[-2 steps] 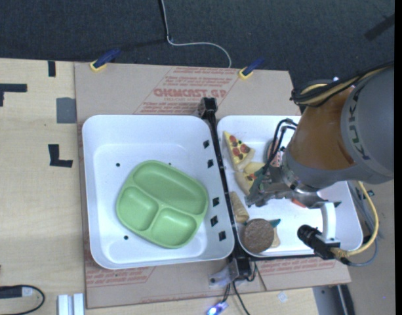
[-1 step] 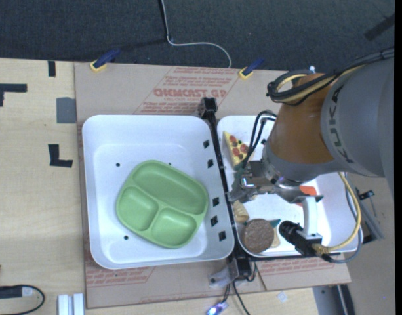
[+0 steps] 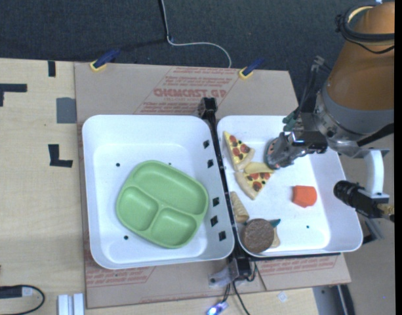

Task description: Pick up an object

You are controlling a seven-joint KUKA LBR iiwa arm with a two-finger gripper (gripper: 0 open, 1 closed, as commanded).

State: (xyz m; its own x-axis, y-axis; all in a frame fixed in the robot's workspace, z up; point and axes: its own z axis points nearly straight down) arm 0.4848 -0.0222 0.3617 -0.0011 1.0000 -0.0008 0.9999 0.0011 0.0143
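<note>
We cannot tell from this slanted overhead view how the gripper (image 3: 279, 155) is set or whether it has hold of anything; it hangs low in the right bin (image 3: 332, 238), just right of the two pizza slices and apparently above the bin floor. The arm (image 3: 361, 77) comes in from the right, its orange band near the top corner and the grey wrist angling down and left toward the bin's upper middle.

Going by size, we see the cardboard sheet (image 3: 187, 87) under both bins, then the left bin (image 3: 99, 176), which holds a green divided plate (image 3: 162, 203) lying flat. In the right bin, a round brown cookie-like disc (image 3: 258, 235) sits at the near edge, with a small teal piece (image 3: 274, 223) touching its upper right. One pizza slice (image 3: 238, 149) lies near the bin's upper left, a second pizza slice (image 3: 254, 179) just below it. An orange block (image 3: 305, 196) rests apart, toward the right. A tan piece (image 3: 239, 207) lies against the divider.
</note>
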